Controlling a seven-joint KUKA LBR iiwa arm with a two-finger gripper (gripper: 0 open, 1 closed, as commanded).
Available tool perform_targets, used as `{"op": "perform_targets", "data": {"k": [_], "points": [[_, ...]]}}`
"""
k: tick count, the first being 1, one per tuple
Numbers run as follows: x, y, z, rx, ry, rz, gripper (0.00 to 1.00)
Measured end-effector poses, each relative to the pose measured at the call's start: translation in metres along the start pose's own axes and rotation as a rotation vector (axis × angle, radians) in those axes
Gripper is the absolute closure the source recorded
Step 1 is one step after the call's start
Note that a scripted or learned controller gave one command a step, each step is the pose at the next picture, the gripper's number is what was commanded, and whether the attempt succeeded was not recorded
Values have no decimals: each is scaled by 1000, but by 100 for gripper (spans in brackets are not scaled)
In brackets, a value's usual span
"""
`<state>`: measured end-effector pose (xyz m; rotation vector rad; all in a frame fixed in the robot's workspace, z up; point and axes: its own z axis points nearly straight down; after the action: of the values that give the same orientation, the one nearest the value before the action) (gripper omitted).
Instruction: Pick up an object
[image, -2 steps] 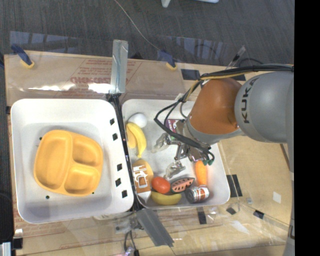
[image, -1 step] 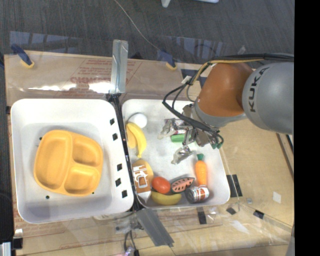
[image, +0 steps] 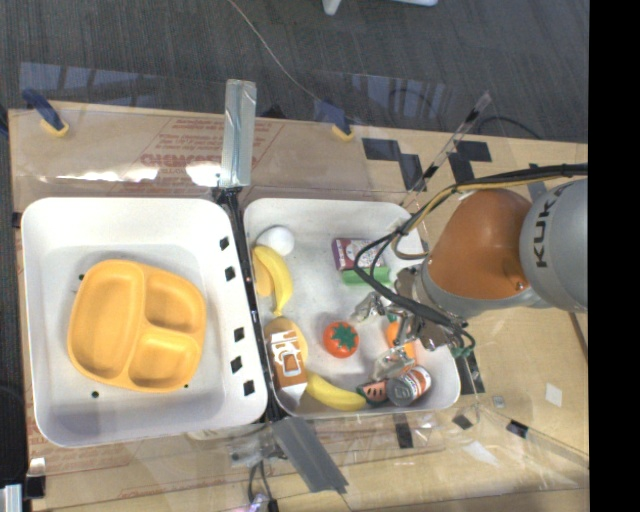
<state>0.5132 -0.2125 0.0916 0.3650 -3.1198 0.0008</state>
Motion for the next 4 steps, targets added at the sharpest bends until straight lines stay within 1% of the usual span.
{"op": "perform_targets", "data": {"k": [1, 2, 3, 4], "points": [[-5, 2, -12, 1, -7, -11, 100], [-5, 3, -12, 1, -7, -11, 0], [17, 8, -9, 17, -31, -125, 0], [17, 10, -18, 12, -23, -133, 100]]}}
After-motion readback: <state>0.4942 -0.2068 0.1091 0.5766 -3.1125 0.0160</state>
